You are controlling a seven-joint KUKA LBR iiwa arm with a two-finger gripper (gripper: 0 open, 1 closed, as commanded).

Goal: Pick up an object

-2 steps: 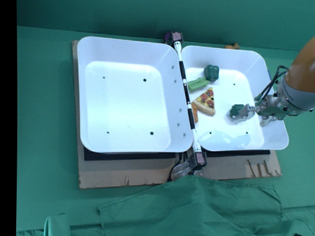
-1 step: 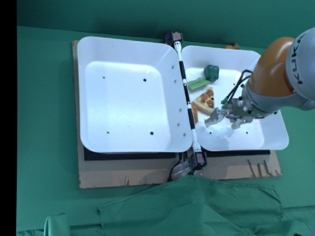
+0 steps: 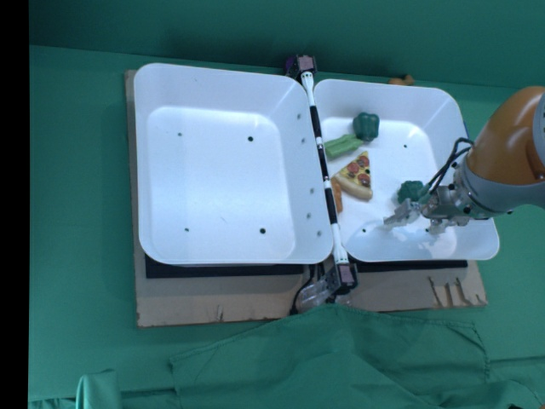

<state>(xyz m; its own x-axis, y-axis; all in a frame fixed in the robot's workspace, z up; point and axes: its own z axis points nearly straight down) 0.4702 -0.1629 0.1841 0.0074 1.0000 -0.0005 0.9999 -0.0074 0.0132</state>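
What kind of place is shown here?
Probably a robot lab bench for grasping tests: two white bins side by side, toy food such as a pizza slice, and a robot arm reaching in.

Grey arm with orange band reaching in from the right, wrist angled low, gripper (image 3: 415,221) pointing left

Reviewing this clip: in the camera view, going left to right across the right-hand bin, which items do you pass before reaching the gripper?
Orange carrot-like piece → pizza slice → small green piece → gripper. The two green pieces further back overlap the pizza's span, so I leave them out.
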